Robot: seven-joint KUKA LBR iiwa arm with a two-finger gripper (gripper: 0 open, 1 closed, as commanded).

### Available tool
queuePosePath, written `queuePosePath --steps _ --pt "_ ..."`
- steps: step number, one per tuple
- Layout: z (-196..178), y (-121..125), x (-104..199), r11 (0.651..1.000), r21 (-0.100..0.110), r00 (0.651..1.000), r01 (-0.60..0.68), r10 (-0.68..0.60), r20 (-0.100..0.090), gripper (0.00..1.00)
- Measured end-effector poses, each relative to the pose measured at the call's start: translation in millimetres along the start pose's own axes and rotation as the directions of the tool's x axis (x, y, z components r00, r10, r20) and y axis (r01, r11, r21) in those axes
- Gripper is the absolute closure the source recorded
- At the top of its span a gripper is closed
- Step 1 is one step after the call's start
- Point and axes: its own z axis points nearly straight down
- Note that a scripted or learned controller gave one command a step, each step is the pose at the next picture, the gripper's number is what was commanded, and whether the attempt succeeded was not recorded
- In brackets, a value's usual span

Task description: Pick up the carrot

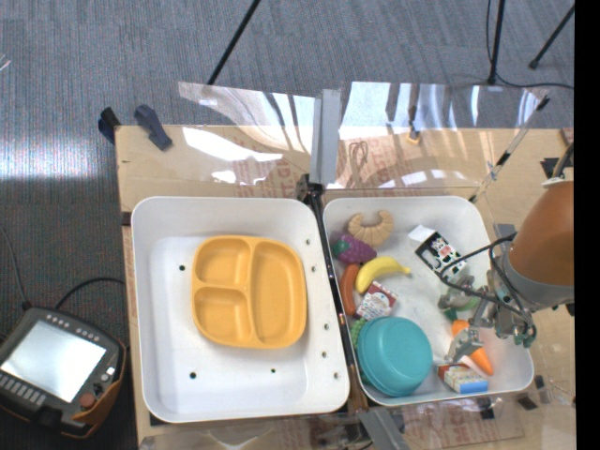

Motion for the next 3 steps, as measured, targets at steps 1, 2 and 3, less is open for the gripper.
queuePosePath --steps 1,2,3 --pt "-10 3 -1 1.000 -0.001 1.000 0.007 -0.007 0.001 1.00" --pt "-30 -3 20 0.920 -0.002 0.920 0.393 -0.393 -0.001 1.00" --pt "-159 5 -30 0.947 0.007 0.947 0.320 -0.320 0.013 1.00"
